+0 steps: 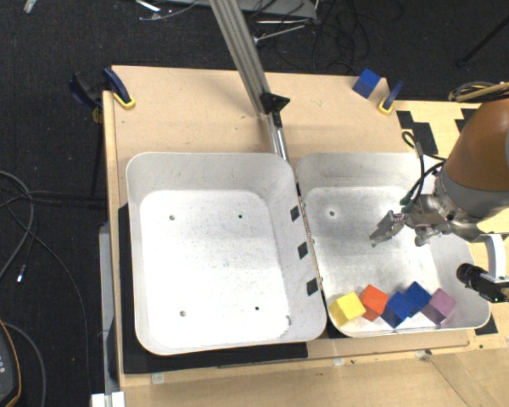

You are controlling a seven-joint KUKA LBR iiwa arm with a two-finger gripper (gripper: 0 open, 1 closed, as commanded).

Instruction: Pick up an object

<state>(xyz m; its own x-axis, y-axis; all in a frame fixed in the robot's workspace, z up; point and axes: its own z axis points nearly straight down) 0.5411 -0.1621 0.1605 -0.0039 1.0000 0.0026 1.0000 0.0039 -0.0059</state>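
I judge this the approach step: nothing is picked yet, and my claw hangs over the bare middle of the right bin. Its fingers look spread, with nothing between them and no block touching them. The candidates sit in a row below the claw against the bin's near wall: a yellow block, an orange block, a blue block and a purple block, packed side by side. Next, I reckon, I must carry the claw toward that row and descend on one block; the crowding could foul the fingers.
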